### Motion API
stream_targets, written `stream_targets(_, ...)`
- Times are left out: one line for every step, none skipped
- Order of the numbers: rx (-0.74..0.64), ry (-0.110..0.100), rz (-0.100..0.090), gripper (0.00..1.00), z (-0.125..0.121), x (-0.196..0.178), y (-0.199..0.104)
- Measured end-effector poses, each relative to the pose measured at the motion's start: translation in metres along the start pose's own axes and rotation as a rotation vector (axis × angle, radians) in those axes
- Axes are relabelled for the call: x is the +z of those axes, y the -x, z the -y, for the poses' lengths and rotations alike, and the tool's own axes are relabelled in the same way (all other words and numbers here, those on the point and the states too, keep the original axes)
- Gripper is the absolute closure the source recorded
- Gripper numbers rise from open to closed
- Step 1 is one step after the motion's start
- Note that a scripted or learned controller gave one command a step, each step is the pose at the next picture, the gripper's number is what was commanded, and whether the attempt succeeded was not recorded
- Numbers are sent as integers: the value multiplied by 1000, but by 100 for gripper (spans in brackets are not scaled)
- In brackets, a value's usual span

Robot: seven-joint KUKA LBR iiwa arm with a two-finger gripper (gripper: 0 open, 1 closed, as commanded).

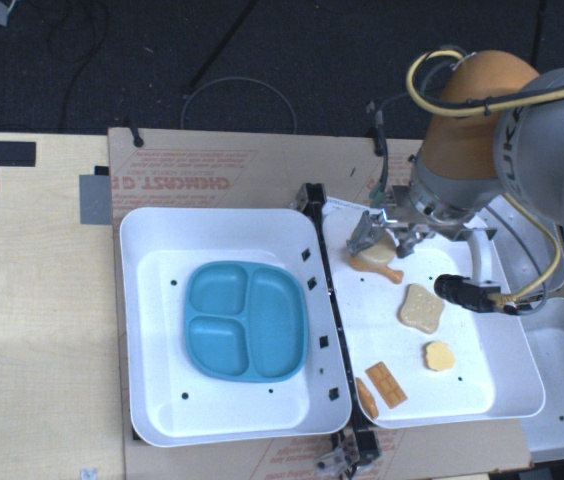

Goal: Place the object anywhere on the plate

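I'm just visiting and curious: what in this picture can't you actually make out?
- Whether the tool grips anything: it sits over the drumstick-shaped toy, but its tips are too small and dark in the camera view.
- The toy's upper end, covered by the tool.
- The orange piece at the right bin's lower left: partly behind the bin divider, too small to identify.
- The blue plate: nothing hidden; its compartments hold nothing.

The arm (522, 118) is grey with a broad, rounded orange band above the wrist. A yellow cable loops over the top of the band, and another trails down the grey link. The tool (382, 230) is bare metal with 2 fingers.
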State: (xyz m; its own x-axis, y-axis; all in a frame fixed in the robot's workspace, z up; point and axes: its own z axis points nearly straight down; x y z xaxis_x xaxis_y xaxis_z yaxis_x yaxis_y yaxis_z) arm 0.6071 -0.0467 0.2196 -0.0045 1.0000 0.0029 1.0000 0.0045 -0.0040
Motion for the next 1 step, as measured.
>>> stream_targets(1, -3, 1, 100, 16, 10, -52)
